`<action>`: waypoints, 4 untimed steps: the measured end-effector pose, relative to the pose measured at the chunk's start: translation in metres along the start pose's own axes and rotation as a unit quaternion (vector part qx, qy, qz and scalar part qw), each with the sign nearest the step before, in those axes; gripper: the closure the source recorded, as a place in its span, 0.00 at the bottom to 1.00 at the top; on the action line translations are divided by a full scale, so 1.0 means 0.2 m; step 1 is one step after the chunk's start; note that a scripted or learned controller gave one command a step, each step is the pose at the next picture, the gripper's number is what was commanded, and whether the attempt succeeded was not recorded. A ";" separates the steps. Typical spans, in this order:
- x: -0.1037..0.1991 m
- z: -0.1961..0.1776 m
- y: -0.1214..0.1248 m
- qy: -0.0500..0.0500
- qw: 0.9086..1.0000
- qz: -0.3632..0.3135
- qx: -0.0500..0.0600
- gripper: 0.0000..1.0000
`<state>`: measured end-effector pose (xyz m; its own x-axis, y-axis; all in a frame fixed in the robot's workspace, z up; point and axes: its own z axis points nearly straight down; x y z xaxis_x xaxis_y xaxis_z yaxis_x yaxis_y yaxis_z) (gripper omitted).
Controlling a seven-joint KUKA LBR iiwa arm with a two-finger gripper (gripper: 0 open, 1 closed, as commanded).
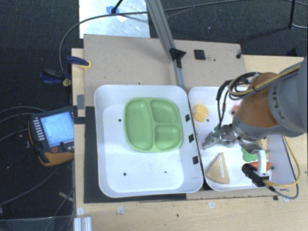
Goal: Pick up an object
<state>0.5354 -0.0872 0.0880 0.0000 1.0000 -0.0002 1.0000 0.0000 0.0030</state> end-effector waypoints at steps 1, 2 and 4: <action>0.00 -0.07 0.01 0.001 1.000 0.000 -0.002 1.00; 0.02 -0.29 0.04 0.000 1.000 -0.002 -0.001 1.00; 0.10 -0.79 0.04 0.000 1.000 -0.003 -0.002 1.00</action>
<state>0.5439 -0.0665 0.2455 -0.0065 1.0000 -0.0003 1.0000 0.0065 0.0069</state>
